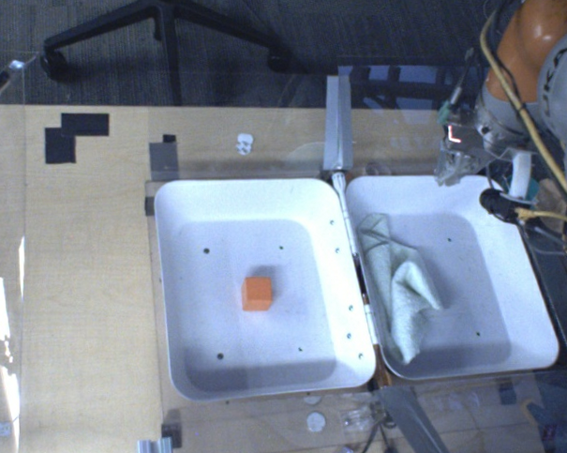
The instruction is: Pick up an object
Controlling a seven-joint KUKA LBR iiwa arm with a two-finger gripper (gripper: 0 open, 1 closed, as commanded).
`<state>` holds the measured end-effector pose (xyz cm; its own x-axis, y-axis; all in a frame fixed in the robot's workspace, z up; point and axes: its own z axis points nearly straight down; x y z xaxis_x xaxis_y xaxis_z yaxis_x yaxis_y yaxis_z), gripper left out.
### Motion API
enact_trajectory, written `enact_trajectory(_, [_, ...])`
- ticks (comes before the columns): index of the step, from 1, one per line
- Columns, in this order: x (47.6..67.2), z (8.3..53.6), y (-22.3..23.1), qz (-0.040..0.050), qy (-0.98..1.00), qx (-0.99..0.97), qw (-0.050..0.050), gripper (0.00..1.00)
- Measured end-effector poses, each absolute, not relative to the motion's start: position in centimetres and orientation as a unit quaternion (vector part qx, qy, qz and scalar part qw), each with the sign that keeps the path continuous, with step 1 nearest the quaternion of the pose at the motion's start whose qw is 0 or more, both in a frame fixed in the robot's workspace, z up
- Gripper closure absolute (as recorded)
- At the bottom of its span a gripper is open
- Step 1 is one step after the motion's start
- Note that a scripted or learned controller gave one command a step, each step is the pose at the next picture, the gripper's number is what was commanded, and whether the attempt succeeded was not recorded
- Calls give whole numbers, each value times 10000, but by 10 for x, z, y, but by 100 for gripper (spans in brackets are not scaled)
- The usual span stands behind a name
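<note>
At the far right corner of the right bin [514, 356], over its back rim, hangs the gripper [453, 166], grey arm and orange band above it. Finger spread: cannot tell, blurred and partly hidden; nothing visible in its grasp. Crumpled pale cloth [406, 300] lies below and slightly left of the gripper, against the bin's left wall, well apart from it. Orange cube [257, 293] sits far to the gripper's left, near the middle of the left bin [186, 366] floor, alone, clear of the walls.
</note>
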<state>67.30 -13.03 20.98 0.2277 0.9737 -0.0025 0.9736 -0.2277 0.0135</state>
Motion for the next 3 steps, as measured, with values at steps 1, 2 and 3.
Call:
enact_trajectory(1, [670,191,-132,10,6068,7949,19,100])
enact_trajectory(2, [671,204,-131,20,6096,7927,42,100])
enact_trajectory(3, [673,216,-130,32,6121,7908,64,100])
